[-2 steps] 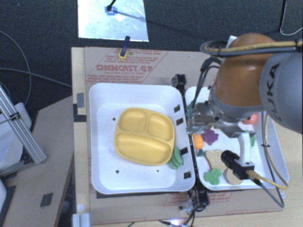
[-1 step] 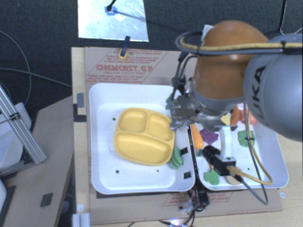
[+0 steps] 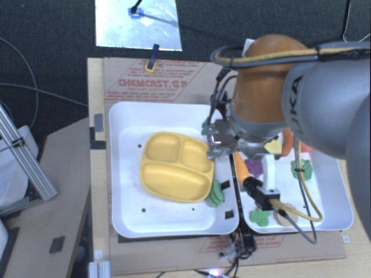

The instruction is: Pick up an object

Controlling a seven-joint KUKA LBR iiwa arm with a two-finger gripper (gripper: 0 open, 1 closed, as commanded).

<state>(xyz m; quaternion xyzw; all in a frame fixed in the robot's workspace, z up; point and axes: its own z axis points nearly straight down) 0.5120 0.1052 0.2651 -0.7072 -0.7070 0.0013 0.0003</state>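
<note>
right bin (image 3: 342, 213) largely hidden by arm (image 3: 324, 114), jaws unseen beneath wrist

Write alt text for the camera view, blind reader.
A grey and orange robot arm reaches from the right over the divide between two white bins. The left bin holds a yellow divided tray with a green toy at its edge; the right bin holds small colourful toys.

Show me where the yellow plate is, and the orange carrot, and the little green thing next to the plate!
yellow plate (image 3: 175, 167), camera view, on its middle ridge.
orange carrot (image 3: 287, 143), camera view, on its side.
green thing (image 3: 217, 193), camera view, on its middle.
</note>
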